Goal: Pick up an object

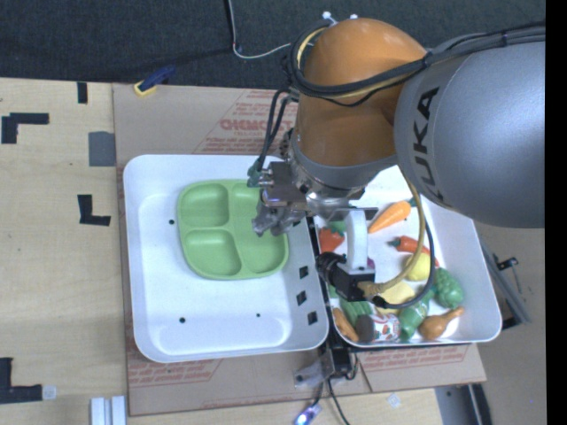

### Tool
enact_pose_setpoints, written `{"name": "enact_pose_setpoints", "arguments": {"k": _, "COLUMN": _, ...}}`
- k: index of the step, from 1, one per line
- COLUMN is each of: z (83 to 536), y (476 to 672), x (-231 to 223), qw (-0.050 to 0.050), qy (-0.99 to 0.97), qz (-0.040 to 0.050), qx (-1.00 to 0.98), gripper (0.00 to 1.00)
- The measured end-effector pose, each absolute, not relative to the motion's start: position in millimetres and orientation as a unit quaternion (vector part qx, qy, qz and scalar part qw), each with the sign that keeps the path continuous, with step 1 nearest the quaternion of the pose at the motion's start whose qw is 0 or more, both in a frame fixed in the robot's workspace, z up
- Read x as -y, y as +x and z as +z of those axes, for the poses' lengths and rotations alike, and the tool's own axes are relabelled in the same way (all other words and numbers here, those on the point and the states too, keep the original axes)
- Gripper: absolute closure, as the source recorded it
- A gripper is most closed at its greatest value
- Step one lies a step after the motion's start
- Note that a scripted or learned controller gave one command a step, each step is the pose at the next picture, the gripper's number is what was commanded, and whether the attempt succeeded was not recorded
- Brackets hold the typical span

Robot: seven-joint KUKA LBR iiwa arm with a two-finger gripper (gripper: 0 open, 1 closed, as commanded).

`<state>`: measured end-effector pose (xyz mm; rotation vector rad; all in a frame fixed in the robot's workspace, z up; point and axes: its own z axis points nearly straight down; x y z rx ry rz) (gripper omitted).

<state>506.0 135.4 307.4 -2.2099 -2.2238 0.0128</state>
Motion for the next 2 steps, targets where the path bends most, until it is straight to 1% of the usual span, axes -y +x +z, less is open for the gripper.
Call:
{"name": "enact_pose_setpoints", "arguments": {"k": 1, "z": 273, "y": 481.5, "x": -92, "qw": 0.002, "qy": -0.708, "qz": 0.0037, "qx": 0.706, "gripper": 1.0}}
{"name": "enact_pose_setpoints", "arguments": {"k": 2, "z": 433, "y": 484.7, "x": -110, "qw": -0.004, "qy": -0.705, "qz": -0.0077, "qx": 0.709, "gripper": 1.0}}
